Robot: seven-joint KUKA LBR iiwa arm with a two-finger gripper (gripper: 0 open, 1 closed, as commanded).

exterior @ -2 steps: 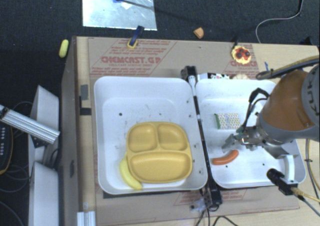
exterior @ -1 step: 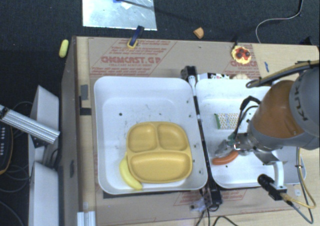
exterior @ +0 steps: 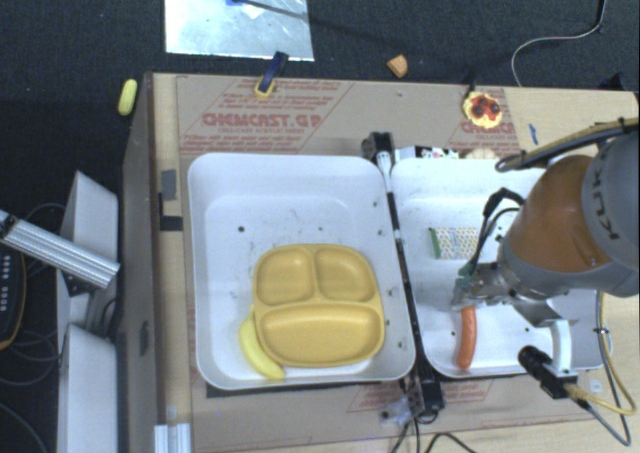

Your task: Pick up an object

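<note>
An orange hot dog (exterior: 466, 337) lies upright along the front of the right bin (exterior: 440, 191). My gripper (exterior: 470, 291) hangs right above the sausage's far end, under the orange wrist band (exterior: 560, 216). A small green-and-white patterned piece (exterior: 453, 241) lies in the same bin, behind the gripper. In the left bin (exterior: 225, 191) sits a yellow divided tray (exterior: 318, 303), with a yellow banana (exterior: 256, 351) tucked against its front-left corner.
A black clip divider (exterior: 395, 241) runs between the two bins. The arm's grey body (exterior: 600, 241) covers the right bin's right side. On the cardboard behind lie a small pizza toy (exterior: 483, 108) and a blue-yellow tool (exterior: 270, 74).
</note>
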